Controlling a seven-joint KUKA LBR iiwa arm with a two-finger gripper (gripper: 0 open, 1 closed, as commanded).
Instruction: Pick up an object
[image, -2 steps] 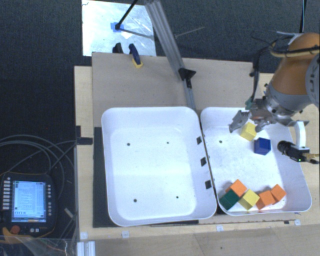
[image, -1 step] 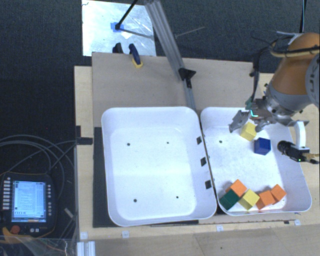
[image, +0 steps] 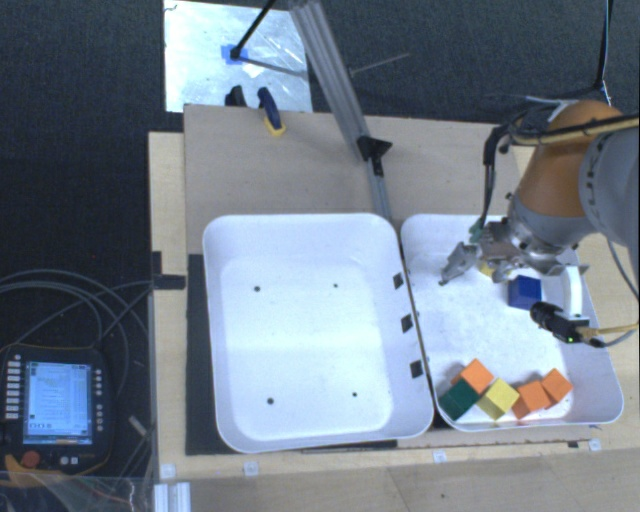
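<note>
Your tool (image: 470, 258) hangs low in the right bin (image: 440, 235); finger state: can't tell. Blue cube (image: 524, 292), small, glossy, lies just right of the tool. Further toward you: orange, green, yellow blocks (image: 497, 398) clustered.

Illumination was even and moderately bright, apparently from overhead. The left bin (image: 300, 330) in the centre of the frame read near pure white, its floor close to washed out. The right bin (image: 600, 395) carried soft grey shading under the arm (image: 575, 170) at upper right. A reflective sheet (image: 205, 55) at the upper left showed patchy glare. The dark floor (image: 70, 150) at the left edge lost detail. Overall sharpness was modest, with slight softness on small items; shadows were faint and short.
</note>
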